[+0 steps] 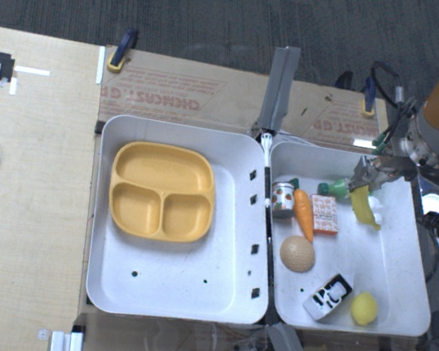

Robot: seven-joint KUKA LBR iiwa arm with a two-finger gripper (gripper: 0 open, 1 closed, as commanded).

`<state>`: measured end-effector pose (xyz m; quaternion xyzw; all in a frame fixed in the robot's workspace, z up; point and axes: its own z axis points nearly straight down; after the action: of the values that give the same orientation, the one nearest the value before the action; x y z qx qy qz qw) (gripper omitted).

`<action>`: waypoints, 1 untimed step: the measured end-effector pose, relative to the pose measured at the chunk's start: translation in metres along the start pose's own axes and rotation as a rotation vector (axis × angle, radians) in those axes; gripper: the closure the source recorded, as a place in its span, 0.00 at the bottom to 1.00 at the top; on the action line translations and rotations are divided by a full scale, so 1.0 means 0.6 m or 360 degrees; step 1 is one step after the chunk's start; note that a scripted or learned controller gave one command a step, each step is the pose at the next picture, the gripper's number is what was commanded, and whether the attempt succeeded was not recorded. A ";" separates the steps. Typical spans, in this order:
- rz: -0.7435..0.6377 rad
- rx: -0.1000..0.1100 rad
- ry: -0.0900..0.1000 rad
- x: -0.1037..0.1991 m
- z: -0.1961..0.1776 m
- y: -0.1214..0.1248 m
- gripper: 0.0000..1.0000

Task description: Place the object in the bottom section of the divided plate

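The jaws sit at the upper right of the frame over the right bin, pinching a banana that hangs below them. The plate lies in the left bin. The right bin also holds a carrot, a can, an egg and a lemon.

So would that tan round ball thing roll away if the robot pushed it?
Probably. The tan egg-shaped ball looks rounded all over, with no flat side showing, so a push would likely send it rolling. The orange carrot right beside it might stop it one way. Its smooth-looking surface could also slip from a pinch.
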<state>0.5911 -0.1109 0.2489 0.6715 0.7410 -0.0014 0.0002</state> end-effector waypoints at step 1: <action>0.0283 0.0005 0.0003 0.120 0.002 -0.078 1.00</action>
<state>0.5371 -0.0439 0.2478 0.7347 0.6784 -0.0019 -0.0013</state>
